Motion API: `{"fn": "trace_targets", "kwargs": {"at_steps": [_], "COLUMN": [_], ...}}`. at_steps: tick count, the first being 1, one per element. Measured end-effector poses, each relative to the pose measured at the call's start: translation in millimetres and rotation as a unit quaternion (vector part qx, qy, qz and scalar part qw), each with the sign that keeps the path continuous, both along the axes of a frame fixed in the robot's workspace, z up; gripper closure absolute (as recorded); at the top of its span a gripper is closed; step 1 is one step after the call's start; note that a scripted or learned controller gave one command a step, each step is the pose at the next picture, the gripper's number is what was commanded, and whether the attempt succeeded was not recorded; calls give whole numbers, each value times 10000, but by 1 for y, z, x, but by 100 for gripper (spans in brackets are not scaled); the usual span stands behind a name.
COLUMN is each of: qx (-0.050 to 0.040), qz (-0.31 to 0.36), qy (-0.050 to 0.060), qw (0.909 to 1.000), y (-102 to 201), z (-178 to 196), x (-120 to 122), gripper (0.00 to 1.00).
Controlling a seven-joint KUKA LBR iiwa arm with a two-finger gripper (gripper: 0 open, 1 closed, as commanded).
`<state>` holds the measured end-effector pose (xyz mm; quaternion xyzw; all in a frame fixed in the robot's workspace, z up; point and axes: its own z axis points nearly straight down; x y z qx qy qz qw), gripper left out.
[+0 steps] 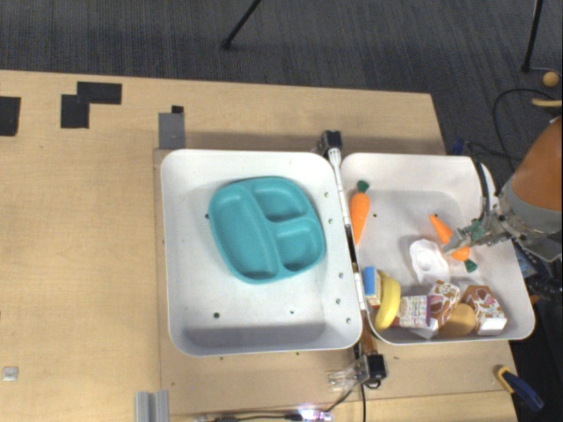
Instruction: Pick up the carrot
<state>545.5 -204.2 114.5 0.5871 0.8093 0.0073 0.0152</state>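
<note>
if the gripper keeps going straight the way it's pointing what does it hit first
Probably the small orange pieces right at the gripper, then the white cup. The carrot lies farther left by the bin wall; depth is unclear.

bench (pixel 79 262): light wood | left bin (pixel 189 323) | right bin (pixel 413 170) | touching side by side

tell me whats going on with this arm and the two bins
A grey robot arm reaches in from the right over the right-hand bin, and its gripper sits low near that bin's right side, close to some small orange pieces. The carrot lies apart from it at the bin's left edge, by the divider, untouched. A banana and a few packaged items crowd the near end. The left bin holds a teal divided plate.
</note>
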Motion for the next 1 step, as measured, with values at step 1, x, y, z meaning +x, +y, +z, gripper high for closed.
{"fn": "trace_targets", "kwargs": {"at_steps": [1], "qx": [52], "qz": [-429], "qy": [121], "qw": [9990], "y": [81], "z": [31], "x": [15], "gripper": [100]}}
